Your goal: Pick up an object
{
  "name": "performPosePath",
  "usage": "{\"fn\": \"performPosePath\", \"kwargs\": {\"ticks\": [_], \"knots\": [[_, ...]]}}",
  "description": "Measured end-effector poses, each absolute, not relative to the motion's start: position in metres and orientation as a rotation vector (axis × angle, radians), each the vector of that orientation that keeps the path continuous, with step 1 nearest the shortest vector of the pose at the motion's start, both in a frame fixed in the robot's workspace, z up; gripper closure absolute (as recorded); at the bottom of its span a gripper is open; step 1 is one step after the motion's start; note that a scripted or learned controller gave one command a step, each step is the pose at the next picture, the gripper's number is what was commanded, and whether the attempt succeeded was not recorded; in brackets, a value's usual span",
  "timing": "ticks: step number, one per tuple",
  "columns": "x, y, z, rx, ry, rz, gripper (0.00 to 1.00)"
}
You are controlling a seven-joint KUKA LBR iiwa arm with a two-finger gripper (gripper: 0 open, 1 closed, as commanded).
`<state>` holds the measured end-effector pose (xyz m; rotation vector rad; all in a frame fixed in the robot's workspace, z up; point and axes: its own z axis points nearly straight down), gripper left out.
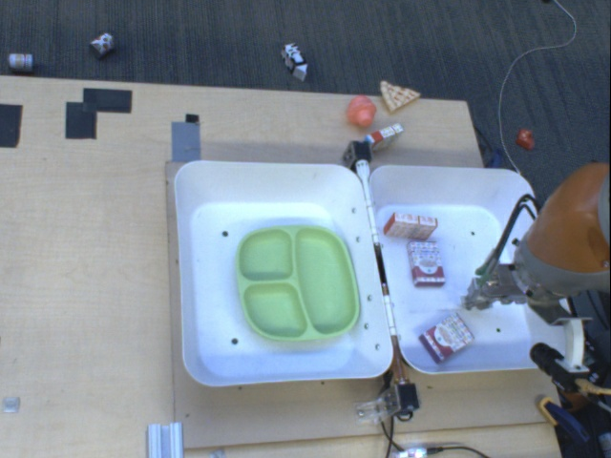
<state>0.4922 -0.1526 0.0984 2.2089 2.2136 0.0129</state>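
Three small red-and-white boxes lie in the right bin (496, 194). One box (410, 225) lies near the bin's back left, a second box (427, 262) just in front of it, and a third box (446, 337) sits tilted near the front edge. My gripper (480, 297) hangs low over the bin's floor, to the right of the middle box and just above and right of the front box. It touches none of them that I can see. The arm's grey wrist and orange band (578, 219) rise to the right.
The left bin (205, 256) holds a green divided plate (296, 282). Beyond the bins lie a red ball (361, 111), a pizza-slice toy (399, 94) and a small marker (386, 135). Cables run along the bench's right side.
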Motion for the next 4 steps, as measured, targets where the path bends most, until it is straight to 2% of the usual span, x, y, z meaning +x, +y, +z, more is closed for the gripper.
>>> {"fn": "performPosePath", "kwargs": {"ticks": [1, 2, 3, 4], "knots": [[0.492, -0.153, 0.098, 2.209, 2.214, 0.013, 0.00], [0.493, -0.152, 0.109, 2.206, 2.213, 0.017, 1.00], [0.493, -0.152, 0.109, 2.206, 2.214, 0.016, 0.00], [0.489, -0.094, 0.087, 2.212, 2.220, 0.009, 0.00]]}}
